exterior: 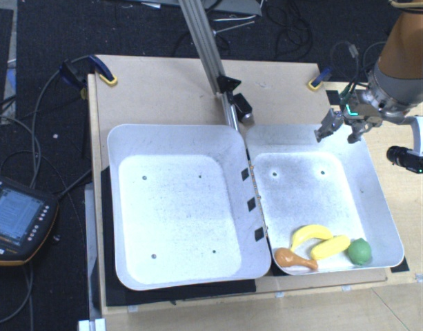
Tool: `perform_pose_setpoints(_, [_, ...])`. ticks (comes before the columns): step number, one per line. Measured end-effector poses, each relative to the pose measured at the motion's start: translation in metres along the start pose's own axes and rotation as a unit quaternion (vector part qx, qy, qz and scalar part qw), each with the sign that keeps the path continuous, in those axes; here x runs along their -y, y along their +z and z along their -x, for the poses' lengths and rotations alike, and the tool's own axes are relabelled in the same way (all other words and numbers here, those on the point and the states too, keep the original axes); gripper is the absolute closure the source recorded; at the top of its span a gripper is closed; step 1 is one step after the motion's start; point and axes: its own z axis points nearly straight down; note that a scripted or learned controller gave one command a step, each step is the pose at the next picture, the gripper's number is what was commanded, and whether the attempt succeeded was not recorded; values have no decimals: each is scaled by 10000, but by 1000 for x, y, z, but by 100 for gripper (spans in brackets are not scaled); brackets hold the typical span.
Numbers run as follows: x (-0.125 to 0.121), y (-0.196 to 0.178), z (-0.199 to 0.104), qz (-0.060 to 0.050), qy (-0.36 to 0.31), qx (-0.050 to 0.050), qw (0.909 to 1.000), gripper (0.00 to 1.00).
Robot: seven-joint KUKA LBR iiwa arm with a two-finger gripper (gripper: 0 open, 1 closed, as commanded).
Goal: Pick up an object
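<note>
Camera view: fingers (340, 132) apart (nothing between them) above right bin's (377, 185) far rim.

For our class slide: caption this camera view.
Open gripper above right bin; bananas, lime in its near corner.

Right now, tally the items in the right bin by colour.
Yellow: 2, banana-shaped pieces
Orange-brown: 1, drumstick-shaped piece
Green: 1, round fruit
Total: 4, all at the right bin's near edge.
</note>
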Motion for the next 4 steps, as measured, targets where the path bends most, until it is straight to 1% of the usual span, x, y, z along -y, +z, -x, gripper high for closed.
perform_pose_setpoints(1, [0, 0, 0, 0, 0, 0, 10000, 0])
perform_pose_setpoints(2, [-7, 48, -5, -19, -4, -4, 10000, 0])
perform_pose_setpoints(3, [-4, 91, -2, -18, 0, -3, 10000, 0])
perform_pose_setpoints(4, [-5, 151, 4, -25, 3, -5, 10000, 0])
